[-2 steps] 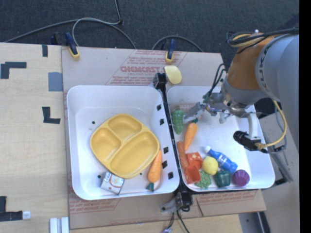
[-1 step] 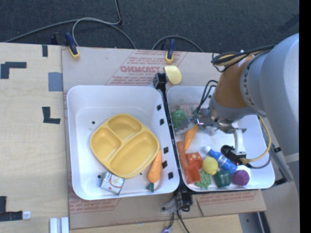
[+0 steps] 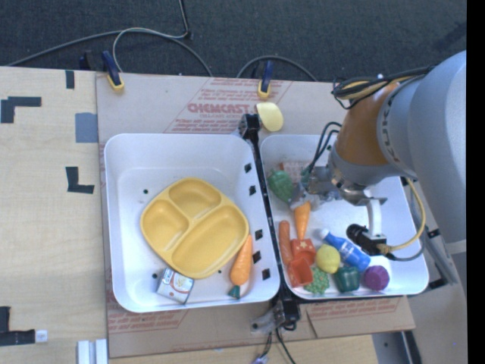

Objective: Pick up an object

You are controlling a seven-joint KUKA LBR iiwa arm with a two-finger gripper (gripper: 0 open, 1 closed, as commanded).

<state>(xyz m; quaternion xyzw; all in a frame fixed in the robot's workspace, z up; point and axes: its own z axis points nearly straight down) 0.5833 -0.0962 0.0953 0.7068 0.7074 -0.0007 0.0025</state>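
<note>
While the arm reaches in from the right, its gripper (image 3: 312, 190) hangs low over the far part of the right bin (image 3: 415, 285), just above an orange carrot (image 3: 301, 220) and beside a green vegetable (image 3: 280, 186); whether it is apart, together or clamped on anything cannot be told. That bin holds a crowd of toy food: two carrots, the second (image 3: 285, 240) lying left of the first, one red block (image 3: 301, 260), one yellow lemon (image 3: 328, 259), one blue bottle (image 3: 347, 249), one dark green pepper (image 3: 347, 279), one purple piece (image 3: 377, 277). The left bin (image 3: 121, 173) holds one yellow divided plate (image 3: 194, 226), one carrot (image 3: 242, 262) at its right edge and one small carton (image 3: 175, 285) near the front.
</note>
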